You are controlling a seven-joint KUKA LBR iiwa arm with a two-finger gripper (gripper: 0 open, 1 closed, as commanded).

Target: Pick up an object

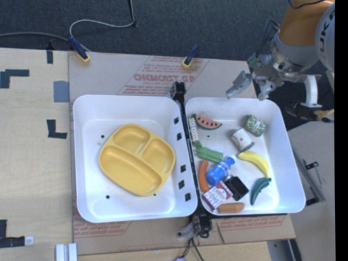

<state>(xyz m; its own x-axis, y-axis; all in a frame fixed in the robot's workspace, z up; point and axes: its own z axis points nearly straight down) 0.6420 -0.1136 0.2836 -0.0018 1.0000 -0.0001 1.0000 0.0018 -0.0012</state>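
Note:
My gripper (pixel 251 89) hangs open above the back rim of the right bin (pixel 285 140), with nothing between its fingers (pixel 237 86). Below it in that bin lie a watermelon slice (pixel 208 122), a green can (pixel 254 125), a small white can (pixel 242 138), a banana (pixel 255 161), a green pepper (pixel 259 190), a blue bottle (pixel 219 171), a black box (pixel 237 187), a red packet (pixel 216 196) and two sausages (pixel 203 174). None of them touches the gripper.
The left bin (pixel 87 145) holds a yellow divided plate (pixel 137 158). A black hinge strip (pixel 181 140) runs between the bins. Cardboard (pixel 136 75) lies under both, with blue-yellow clamps (pixel 79 49) at its back edge.

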